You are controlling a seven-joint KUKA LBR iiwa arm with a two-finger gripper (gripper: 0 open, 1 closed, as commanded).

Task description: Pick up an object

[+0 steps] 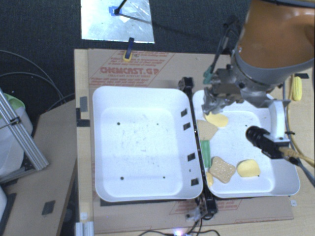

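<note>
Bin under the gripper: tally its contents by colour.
yellow pieces: 3
tan pieces: 2
green piece: 1
Total: 6

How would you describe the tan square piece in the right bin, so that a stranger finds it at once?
Take the right white bin. Near its lower edge in the view, between the green stick and the rounded yellow piece, lies the tan square piece. It alone is flat, four-cornered and speckled like a cracker.
</note>
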